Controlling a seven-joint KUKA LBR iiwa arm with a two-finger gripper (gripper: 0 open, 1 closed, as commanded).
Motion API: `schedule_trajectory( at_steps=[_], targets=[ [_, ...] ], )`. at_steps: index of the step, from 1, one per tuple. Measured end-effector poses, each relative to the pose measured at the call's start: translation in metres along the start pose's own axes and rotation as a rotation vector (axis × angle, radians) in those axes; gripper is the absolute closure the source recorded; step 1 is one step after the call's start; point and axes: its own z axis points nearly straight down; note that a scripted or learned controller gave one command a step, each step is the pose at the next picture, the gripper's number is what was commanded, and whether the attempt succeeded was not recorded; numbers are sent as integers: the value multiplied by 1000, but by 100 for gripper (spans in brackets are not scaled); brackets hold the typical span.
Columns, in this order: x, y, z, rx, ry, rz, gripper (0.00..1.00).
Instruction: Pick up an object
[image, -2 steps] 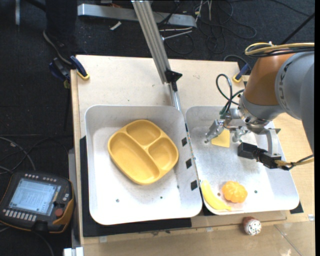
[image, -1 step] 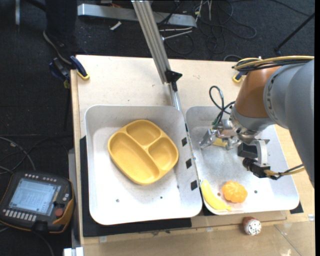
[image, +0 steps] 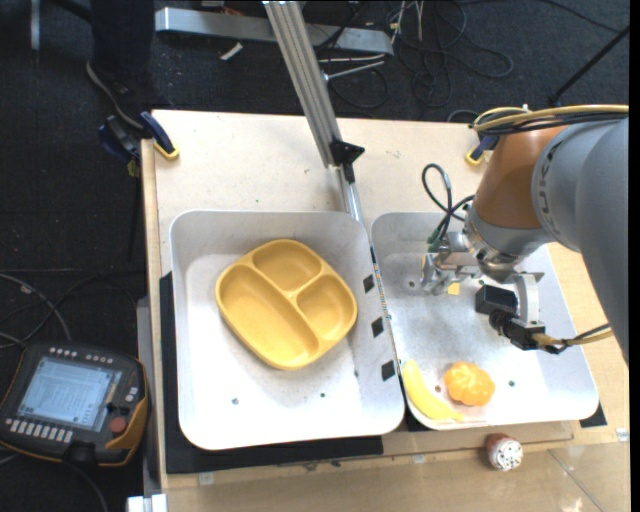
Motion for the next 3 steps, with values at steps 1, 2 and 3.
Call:
schedule_trajectory(
  at_steps=[1,2,3],
  targets=[
    [-1,1,-64,-5,-1,-2,100],
    [0,3,-118,-6,-1,-3,100],
    [0,3,-88,3,-1,-1,100]
  ],
)
